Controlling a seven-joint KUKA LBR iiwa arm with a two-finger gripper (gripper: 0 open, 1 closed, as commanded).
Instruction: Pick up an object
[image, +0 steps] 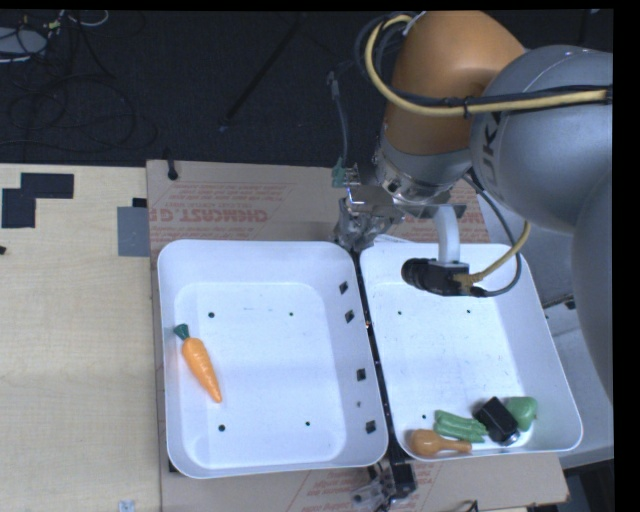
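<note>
An orange toy carrot (201, 369) with a green top lies near the left wall of the left bin (255, 262). In the front right corner of the right bin (470, 345) sit a green pod-shaped toy (459, 425), a black block (497, 420), a green piece (522, 407) and a tan pear-shaped toy (437, 443), all close together. My gripper (359, 226) hangs over the back edge where the two bins meet, far from every object, with nothing visibly in it.
The grey arm with its orange band (450, 80) fills the upper right. A black hose fitting (436, 275) on a white tube hangs over the back of the right bin. Cardboard (250, 205) lies under both bins, with wooden bench to the left.
</note>
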